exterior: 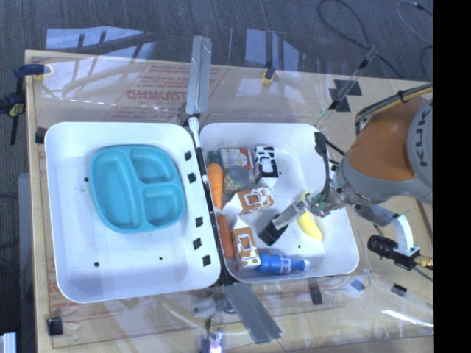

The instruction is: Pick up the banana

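Left bin (66,197): blue tray (137,187). Right bin (335,252): banana (310,224), carrots (215,184), blue bottle (281,263), small boxes. Gripper (271,230) beside banana; grip unclear.

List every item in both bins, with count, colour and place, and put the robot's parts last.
Divided plastic tray: one, turquoise, middle of the left bin.
Carrots: two, orange, along the right bin's left wall, one behind the other.
Yellow banana: one, right part of the right bin, beside the gripper.
Blue bottle: one, lying at the right bin's near wall.
Small printed boxes: about four, orange, white and black, mid right bin.
White bins: two, side by side on the bench.
Arm: one, grey with an orange band, reaching in from the right.
Gripper: one, dark, low in the right bin.
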{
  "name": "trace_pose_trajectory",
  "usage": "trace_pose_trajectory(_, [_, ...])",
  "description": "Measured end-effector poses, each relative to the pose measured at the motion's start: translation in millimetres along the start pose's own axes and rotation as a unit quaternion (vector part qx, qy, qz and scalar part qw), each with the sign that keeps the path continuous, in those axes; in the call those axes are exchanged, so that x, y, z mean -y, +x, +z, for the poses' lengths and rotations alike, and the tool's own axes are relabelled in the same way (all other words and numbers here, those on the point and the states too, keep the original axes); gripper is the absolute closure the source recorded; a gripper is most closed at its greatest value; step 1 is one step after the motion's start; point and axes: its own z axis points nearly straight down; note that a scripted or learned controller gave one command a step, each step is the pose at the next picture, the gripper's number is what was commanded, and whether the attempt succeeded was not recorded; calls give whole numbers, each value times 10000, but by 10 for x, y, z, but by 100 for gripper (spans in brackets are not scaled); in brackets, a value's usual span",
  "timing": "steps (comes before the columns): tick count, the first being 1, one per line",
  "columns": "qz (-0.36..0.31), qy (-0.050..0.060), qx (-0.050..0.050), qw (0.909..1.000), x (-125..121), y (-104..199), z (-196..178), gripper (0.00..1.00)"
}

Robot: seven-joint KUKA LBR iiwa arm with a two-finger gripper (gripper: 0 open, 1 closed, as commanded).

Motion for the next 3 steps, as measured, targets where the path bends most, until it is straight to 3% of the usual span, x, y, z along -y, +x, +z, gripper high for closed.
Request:
trace_pose_trajectory(1, [-223,-4,2,9998,-299,-111,-248,0])
trace_pose_trajectory(2, [-299,-15,13,9996,-409,-155,-276,0])
trace_pose_trajectory(3, [-301,-11,11,9995,-269,-109,-627,0])
